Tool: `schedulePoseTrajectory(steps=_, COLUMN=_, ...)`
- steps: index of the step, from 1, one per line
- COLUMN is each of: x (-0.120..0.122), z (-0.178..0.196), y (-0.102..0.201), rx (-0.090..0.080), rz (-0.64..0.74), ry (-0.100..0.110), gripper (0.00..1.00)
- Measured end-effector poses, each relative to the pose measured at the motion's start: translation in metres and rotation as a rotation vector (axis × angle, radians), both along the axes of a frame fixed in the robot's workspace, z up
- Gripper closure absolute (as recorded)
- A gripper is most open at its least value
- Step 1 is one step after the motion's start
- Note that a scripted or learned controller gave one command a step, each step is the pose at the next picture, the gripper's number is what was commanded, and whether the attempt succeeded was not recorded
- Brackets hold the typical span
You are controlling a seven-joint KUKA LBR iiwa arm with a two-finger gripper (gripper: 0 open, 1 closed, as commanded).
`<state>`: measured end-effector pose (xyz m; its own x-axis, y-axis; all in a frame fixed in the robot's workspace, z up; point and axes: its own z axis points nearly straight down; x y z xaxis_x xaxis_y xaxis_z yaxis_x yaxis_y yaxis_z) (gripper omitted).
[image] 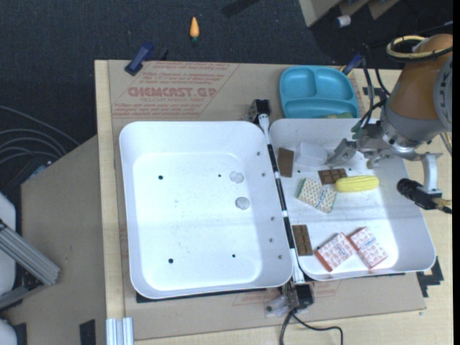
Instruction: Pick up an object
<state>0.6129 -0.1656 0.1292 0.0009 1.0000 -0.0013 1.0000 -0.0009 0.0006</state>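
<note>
Two white bins sit side by side on the bench; the left bin point(194, 279) holds two small round discs point(239, 190) near its right wall. The right bin point(410, 261) carries all the loose items. A yellow banana-shaped piece point(356, 185) lies on its side near the bin's middle, smooth and curved, with a brown chocolate-bar piece point(332, 176) touching its left end. Just left of these rest two patterned packets point(317, 194), overlapping each other. A dark brown block point(286, 162) lies close to the divider, and a second brown block point(301, 239) lies lower along the same wall. Two red-and-white boxes point(352, 249) sit near the front edge.

The arm point(419, 92) reaches in from the right, and its gripper point(351, 152) hovers above the bin's upper part, just above the chocolate-bar piece and the banana. The state of the claw cannot be told; nothing is seen gripped in it.

A blue divided tray point(318, 92) stands behind the right bin on the cardboard sheet point(172, 88).
</note>
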Motion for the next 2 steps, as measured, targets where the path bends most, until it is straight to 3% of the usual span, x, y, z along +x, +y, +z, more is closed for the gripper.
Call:
schedulePoseTrajectory(steps=1, x=0.049, z=-0.029, y=0.011, rx=-0.001, rz=0.001, ry=-0.017, gripper=0.00)
schedulePoseTrajectory(steps=2, x=0.019, z=-0.032, y=0.063, rx=-0.005, rz=0.000, ry=-0.027, gripper=0.00)
